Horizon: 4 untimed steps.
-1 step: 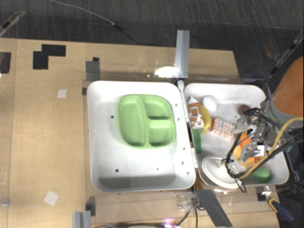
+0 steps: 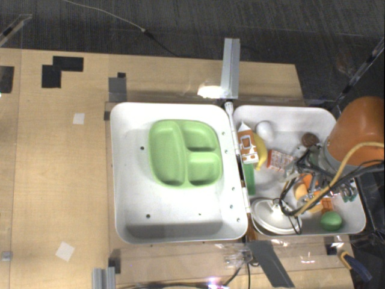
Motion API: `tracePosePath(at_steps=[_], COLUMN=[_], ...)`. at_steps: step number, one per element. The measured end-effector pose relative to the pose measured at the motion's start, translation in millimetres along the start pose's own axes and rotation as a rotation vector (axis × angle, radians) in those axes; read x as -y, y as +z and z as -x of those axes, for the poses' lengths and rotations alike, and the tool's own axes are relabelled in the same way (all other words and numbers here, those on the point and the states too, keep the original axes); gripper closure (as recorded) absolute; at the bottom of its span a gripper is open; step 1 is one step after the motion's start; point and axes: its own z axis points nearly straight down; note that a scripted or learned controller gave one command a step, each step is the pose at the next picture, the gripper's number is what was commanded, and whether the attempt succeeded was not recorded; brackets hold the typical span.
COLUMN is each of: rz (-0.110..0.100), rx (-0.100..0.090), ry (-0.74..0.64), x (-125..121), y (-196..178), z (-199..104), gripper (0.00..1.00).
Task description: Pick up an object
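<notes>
Orange-banded arm point(image 2: 361, 128) is down in the right bin point(image 2: 289, 111), gripper point(image 2: 301, 191) among clutter near its front edge. You're mid-reach. Green ball point(image 2: 331, 220) sits in the front right corner, banana point(image 2: 260, 149) along the left wall. Next: confirm a catch before lifting.

**A robotics lab**

A plywood table point(image 2: 54, 179) carries two white bins point(image 2: 174, 233) held by metal brackets point(image 2: 231, 68), with black marker squares point(image 2: 60, 70) on the wood, loose cables point(image 2: 313, 191), dark carpet point(image 2: 180, 11) behind, and an industrial arm point(image 2: 361, 131).
</notes>
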Motion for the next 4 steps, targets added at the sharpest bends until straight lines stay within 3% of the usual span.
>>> tracePosePath(at_steps=[1, 2, 3, 4], rz=[-0.015, -0.007, 0.0, 0.001], rx=[0.004, 0.004, 0.001, 0.0], ry=[-0.137, -0.166, 0.096, 0.153], x=[-18, -35, -2, -5], y=[6, 8, 7, -9], z=[12, 85, 35, -9], gripper=[0.0, 0.0, 0.0, 0.0])
